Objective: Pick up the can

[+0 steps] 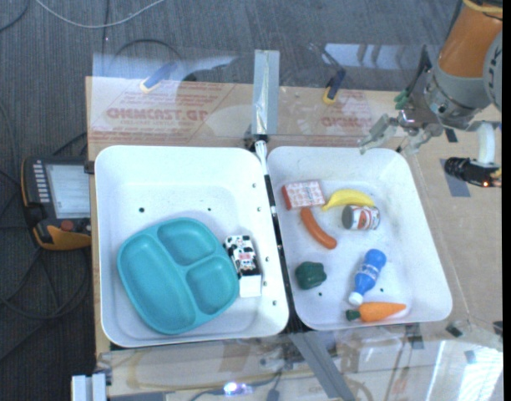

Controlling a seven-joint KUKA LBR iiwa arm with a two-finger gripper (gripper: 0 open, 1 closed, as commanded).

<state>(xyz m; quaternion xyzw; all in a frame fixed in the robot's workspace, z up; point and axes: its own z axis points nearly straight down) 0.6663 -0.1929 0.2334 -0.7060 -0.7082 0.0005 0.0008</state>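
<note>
Carrot (381, 312) nearest; arm (466, 48) above bin corner

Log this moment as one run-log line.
gripper: open, above right bin's far rim | can: lying in bin, beside banana | pick: not started

The can (361, 217) is lying on its side in the right bin (422, 224), toward that bin's upper middle. It is showing a grey metal end facing left and a red-and-white label on its body. It is resting just below the right bin's banana (349, 198), nearly touching it, and is sitting free.
</note>
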